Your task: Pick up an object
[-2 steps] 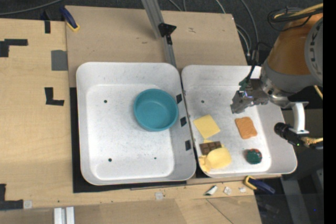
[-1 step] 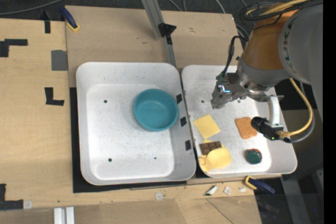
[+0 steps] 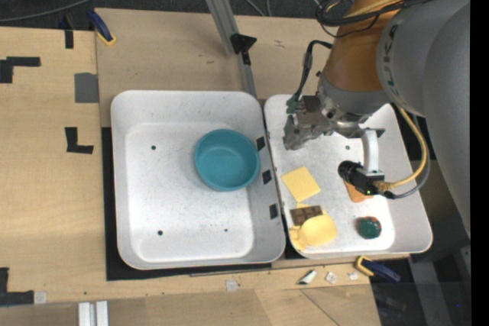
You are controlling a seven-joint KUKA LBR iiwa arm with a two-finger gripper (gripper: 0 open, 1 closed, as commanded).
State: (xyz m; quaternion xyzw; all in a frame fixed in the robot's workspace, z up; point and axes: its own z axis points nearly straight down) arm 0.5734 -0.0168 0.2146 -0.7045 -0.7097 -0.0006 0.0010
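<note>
claw (image 3: pixel 295 137) at r bin (image 3: pixel 333 164), yellow square (image 3: pixel 300 183) close

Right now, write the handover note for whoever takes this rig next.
Gripper: hangs over the far left part of the right bin; no object visibly held, grip state unclear.
Right bin: flat yellow square just below the gripper, a rounded yellow object touching a small brown block at the near edge, and a dark green ball.
Left bin: a teal bowl, upright.
Done: nothing lifted yet.
Left: the whole pick; the yellow square looks closest.
</note>
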